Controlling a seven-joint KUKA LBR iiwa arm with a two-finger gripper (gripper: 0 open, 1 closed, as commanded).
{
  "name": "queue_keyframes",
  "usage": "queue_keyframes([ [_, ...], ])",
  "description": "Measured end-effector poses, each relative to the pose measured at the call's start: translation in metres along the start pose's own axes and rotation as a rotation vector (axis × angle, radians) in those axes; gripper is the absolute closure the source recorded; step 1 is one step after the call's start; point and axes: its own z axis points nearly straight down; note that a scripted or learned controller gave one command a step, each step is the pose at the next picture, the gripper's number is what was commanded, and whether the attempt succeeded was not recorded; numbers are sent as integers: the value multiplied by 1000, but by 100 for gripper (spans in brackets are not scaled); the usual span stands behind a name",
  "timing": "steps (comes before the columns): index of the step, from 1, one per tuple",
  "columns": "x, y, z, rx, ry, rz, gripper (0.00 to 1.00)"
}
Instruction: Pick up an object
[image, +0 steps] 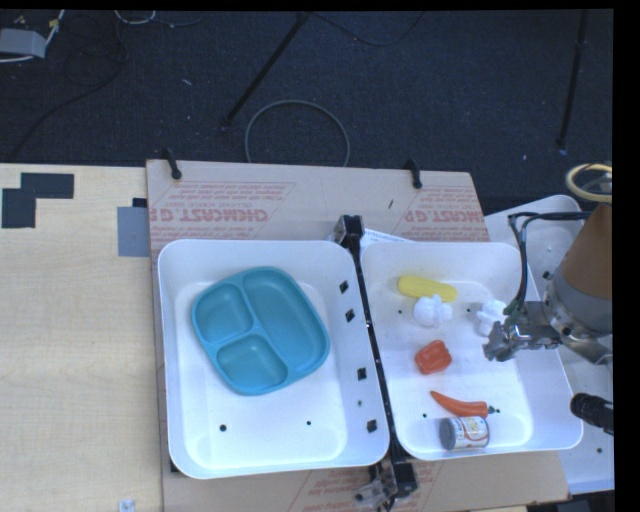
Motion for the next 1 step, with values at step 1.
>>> queue_keyframes([
  [1, -1, 1, -45, 1, 0, -1, 100],
])
